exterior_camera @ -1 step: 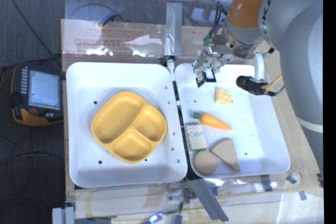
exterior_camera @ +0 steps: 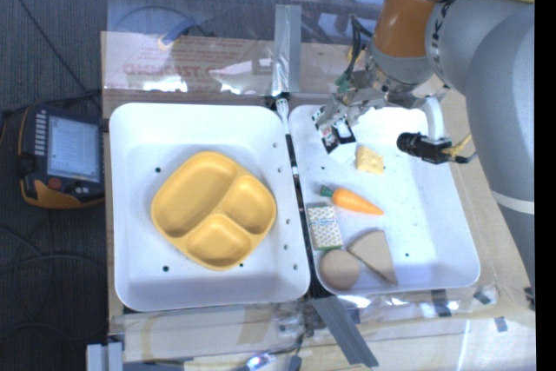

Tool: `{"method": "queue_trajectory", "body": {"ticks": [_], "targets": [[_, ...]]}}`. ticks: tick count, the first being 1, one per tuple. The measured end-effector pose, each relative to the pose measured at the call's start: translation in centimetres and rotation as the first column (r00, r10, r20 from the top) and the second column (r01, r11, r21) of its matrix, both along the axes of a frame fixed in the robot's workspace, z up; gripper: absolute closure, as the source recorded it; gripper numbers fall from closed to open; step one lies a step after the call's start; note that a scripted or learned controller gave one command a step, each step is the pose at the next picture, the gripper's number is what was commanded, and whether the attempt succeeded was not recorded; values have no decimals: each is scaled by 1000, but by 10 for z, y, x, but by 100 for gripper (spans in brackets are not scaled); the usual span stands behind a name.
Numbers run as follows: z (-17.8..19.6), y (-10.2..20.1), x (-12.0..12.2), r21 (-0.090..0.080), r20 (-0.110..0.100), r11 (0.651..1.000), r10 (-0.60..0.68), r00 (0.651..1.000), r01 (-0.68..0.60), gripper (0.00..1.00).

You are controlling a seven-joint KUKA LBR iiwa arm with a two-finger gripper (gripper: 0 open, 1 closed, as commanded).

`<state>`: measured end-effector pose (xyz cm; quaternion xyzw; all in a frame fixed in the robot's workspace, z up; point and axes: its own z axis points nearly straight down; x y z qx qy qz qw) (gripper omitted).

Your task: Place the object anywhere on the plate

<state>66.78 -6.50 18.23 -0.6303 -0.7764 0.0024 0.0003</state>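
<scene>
- I see the surface (exterior_camera: 122, 48) carrying two shallow white bins side by side, with clear plastic sheeting and tape along its far edge.
- Around it lies dark grey carpet (exterior_camera: 52, 4) with thin cables running across it.
- A handheld control unit with a lit screen (exterior_camera: 61, 154) rests on the carpet, just left of the left bin.
- The left bin (exterior_camera: 130, 274) holds a yellow plate (exterior_camera: 214, 208) with three compartments, sitting roughly at its centre and turned at an angle.
- No item lies on the plate; I count every loose item in the right bin (exterior_camera: 452, 256).
- In the right bin I note a pale yellow block (exterior_camera: 369, 159) towards the far end, and an orange carrot with a green end (exterior_camera: 351, 200) just nearer than it, lying crosswise.
- A small green-and-white packet (exterior_camera: 324, 227) lies against the bin's left wall, just beside the carrot's green end.
- A tan round item (exterior_camera: 339, 268) and a tan wedge (exterior_camera: 375, 255) sit together at the near left corner, touching or nearly so.
- The arm enters from the right, orange band uppermost, and the gripper (exterior_camera: 337, 133) hangs over the far left corner of the right bin, near the divider between the bins.
- The jaws are small and cluttered from this angle; I cannot tell whether they are apart or together.
- I see none of the items between them; the pale yellow block is nearest, a little to their right.
- A black cylindrical fitting (exterior_camera: 421, 145) projects from the arm over the bin's far right part.
</scene>
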Motion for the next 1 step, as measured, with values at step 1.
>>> {"method": "queue_trajectory", "body": {"ticks": [1], "targets": [[0,0,0,0,1,1000,0,1000,0,0]]}}
